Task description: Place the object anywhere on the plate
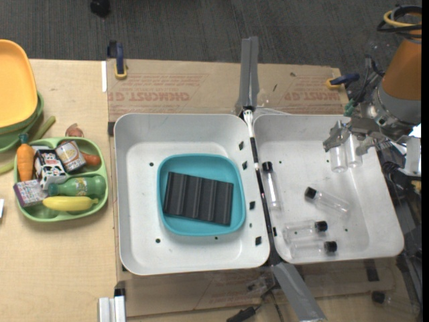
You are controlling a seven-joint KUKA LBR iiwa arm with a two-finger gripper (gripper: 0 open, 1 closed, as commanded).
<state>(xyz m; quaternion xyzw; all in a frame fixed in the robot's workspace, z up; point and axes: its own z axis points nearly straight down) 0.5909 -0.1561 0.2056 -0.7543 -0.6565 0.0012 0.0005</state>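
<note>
One dark ribbed block (199, 196) on teal plate (169, 171)

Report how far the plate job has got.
Nothing looks finished: the teal plate in the left bin carries a dark ridged block and no vial. In hand: the gripper, over the right bin, seems to hold a clear vial upright between its fingers. Left: carrying it across to the plate. Other black-capped vials lie in the right bin.
</note>
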